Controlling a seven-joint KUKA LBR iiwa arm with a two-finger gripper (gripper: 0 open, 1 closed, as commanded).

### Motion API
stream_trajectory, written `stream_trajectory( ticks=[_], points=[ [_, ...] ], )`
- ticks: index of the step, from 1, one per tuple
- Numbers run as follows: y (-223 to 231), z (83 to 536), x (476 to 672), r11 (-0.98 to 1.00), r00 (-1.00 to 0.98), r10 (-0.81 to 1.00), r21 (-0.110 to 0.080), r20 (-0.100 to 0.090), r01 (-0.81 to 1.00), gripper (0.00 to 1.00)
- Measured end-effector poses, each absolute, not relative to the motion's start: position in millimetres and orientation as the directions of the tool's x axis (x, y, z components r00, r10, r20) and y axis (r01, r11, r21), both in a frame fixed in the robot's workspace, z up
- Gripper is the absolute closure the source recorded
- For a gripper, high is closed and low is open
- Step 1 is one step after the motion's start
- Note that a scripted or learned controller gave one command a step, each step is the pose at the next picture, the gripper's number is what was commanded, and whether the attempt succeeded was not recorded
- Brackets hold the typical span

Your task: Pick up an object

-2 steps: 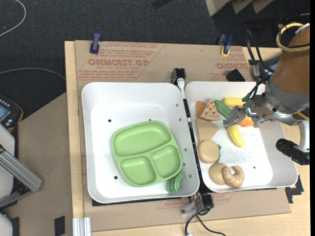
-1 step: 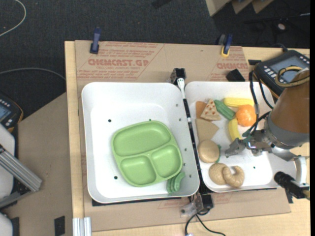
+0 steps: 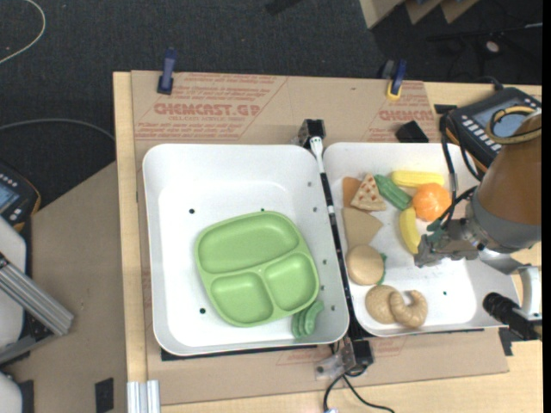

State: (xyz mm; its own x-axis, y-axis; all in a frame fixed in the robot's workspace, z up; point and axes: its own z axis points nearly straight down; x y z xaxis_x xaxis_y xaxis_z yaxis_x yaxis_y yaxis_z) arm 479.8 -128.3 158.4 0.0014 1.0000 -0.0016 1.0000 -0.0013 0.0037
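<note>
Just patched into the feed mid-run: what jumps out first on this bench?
The big green divided tray in the left bin grabs the eye first. Next is the heap of toy food in the right bin: an orange, a banana, a pizza slice and a croissant. The arm reaches in from the right, its claw low beside the banana.

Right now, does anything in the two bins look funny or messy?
Mostly no. The toy food lies jumbled in the right bin, not spilled. One odd bit: the green divided plate in the left bin sits turned at an angle, with a small green piece poking out by its lower right corner.
</note>
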Motion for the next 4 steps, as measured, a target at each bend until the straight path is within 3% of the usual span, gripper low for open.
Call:
stream_trajectory(
  ticks=[2,3,4],
  points=[
    [22.4,220.8,479.9,0.01,-0.01,1.0,0.004,0.002,1.0,1.0],
    [73.4,288.5,480.2,0.008,-0.008,1.0,0.008,0.003,1.0,1.0],
    [78.9,395.9,480.4,0.003,-0.003,1.0,0.013,0.003,1.0,1.0]
  ],
)
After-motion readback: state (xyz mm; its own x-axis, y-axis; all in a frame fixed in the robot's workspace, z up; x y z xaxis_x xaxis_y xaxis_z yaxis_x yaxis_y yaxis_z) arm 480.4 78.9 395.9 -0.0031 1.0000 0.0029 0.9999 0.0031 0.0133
